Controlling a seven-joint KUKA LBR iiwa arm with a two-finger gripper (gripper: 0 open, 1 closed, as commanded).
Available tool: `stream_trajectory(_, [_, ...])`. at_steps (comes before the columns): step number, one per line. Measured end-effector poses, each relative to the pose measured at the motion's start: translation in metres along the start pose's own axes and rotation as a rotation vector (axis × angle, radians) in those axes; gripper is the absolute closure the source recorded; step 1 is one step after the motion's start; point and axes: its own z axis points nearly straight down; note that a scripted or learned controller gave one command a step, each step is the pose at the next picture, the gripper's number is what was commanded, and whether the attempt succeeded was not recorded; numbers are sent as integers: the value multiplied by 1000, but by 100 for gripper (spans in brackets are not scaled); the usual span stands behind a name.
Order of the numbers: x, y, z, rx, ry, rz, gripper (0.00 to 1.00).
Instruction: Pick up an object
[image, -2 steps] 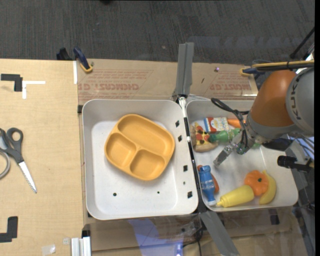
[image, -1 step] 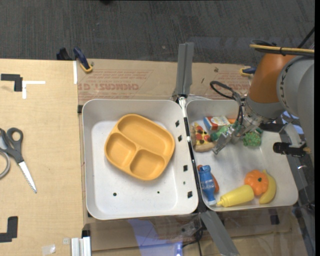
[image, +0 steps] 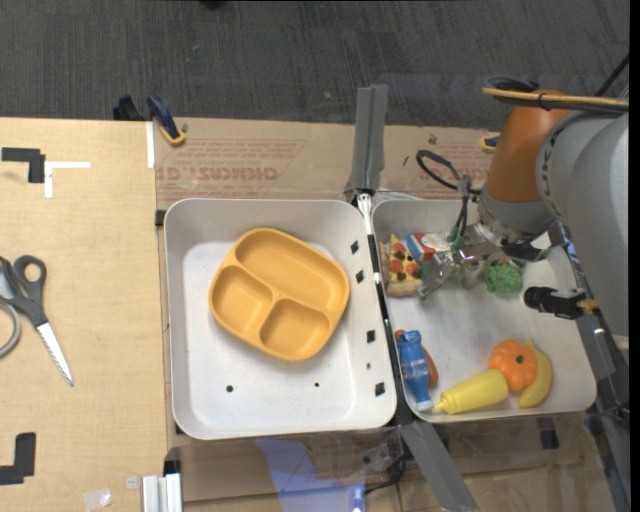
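My gripper (image: 448, 272) hangs low in the back part of the right bin (image: 470, 330), under the grey arm with its orange band (image: 520, 150). Just left of it lies a toy pizza slice (image: 403, 265), and a small red and white item (image: 433, 244) lies behind it. A green broccoli-like toy (image: 504, 277) sits close on its right. Toward the front of the bin are a blue bottle (image: 410, 358), a yellow squeeze bottle (image: 470, 393), an orange pumpkin toy (image: 513, 364) and a banana (image: 541, 380).
The left bin (image: 190, 380) holds a yellow divided plate (image: 280, 293). Scissors (image: 35, 310) lie on the bench at far left. A metal divider (image: 368, 150) runs between the bins at the back. Black cables (image: 440, 170) loop behind the right bin.
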Motion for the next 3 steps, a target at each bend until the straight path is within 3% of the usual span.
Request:
stream_trajectory(1, [5,3,2,-3,8,189,0])
stream_trajectory(3, [8,4,4,-4,7,264,0])
